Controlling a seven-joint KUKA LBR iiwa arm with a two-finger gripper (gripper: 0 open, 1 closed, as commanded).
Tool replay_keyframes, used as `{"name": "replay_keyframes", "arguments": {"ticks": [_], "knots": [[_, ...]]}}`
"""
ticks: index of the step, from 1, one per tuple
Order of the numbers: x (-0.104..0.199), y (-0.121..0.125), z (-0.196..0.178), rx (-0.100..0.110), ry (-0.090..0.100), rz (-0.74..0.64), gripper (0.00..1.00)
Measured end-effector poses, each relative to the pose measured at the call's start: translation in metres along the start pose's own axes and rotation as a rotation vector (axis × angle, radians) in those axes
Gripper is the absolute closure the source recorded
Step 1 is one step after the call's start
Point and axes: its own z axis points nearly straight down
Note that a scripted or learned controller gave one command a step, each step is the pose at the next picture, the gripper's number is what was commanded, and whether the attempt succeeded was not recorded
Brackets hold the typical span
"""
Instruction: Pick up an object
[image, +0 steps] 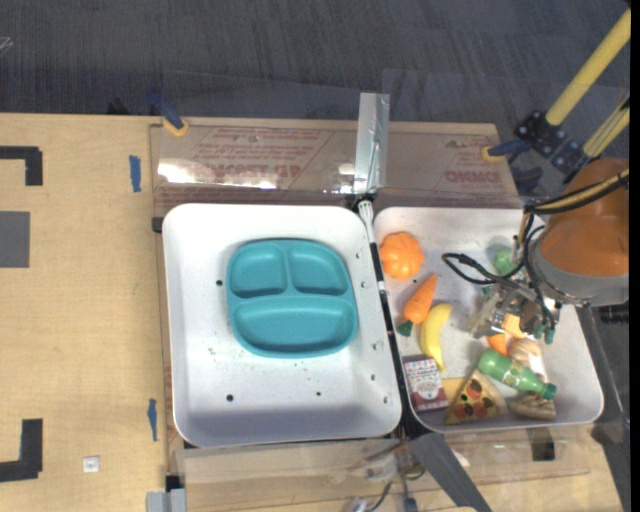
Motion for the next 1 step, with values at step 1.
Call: {"name": "replay_keyframes", "arguments": {"ticks": [1], "knots": [[0.0677,0.0057,0.0103,0.001,0.007,-0.197,1.00]]}}
